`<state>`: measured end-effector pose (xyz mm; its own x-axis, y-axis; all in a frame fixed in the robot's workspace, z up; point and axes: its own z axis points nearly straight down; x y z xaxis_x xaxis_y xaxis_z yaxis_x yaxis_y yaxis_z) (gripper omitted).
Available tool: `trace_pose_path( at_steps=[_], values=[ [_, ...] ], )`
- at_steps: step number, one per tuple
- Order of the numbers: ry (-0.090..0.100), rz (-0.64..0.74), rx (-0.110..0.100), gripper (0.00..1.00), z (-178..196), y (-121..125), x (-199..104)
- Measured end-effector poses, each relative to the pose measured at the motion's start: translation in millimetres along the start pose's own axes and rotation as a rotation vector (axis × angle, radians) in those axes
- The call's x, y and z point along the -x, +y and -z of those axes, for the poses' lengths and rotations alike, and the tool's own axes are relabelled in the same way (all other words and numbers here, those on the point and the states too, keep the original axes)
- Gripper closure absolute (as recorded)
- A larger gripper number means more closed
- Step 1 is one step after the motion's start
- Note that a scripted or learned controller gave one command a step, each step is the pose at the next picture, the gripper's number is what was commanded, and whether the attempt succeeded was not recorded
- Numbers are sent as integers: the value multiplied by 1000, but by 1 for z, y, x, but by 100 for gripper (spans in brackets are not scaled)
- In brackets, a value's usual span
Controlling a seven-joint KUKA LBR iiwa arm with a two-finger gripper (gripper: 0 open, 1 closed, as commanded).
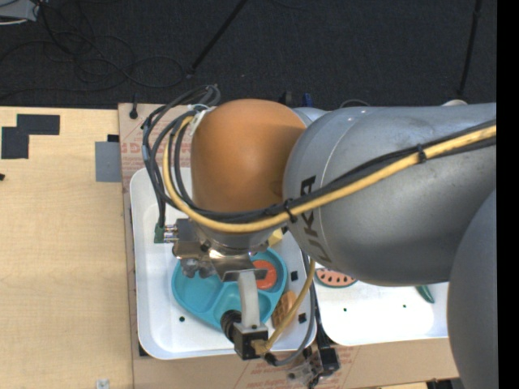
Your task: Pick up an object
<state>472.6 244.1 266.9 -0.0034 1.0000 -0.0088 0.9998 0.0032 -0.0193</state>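
Note:
My gripper [217, 271] hangs low over the left white bin [150, 298], under the orange wrist band, and the wrist hides most of it. Directly beneath it lies a teal, dish-like object [195, 298] on the bin floor. A red-orange piece [268, 272] sits at the teal object's right side, close to the gripper. A small tan object [284, 305] lies just right of that, near the bin's right wall. Whether anything is between the jaws is hidden.
The right white bin [381, 318] holds a pink, slice-shaped object with dark dots [334, 279] at its left and a green object [426, 294] further right. The arm's grey body covers most of that bin. Bare wooden bench stretches to the left.

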Motion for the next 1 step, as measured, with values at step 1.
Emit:
trace_pose_path(
  at_steps=[1],
  values=[
    [15,-1,34,100,181,34,3]
  ],
)
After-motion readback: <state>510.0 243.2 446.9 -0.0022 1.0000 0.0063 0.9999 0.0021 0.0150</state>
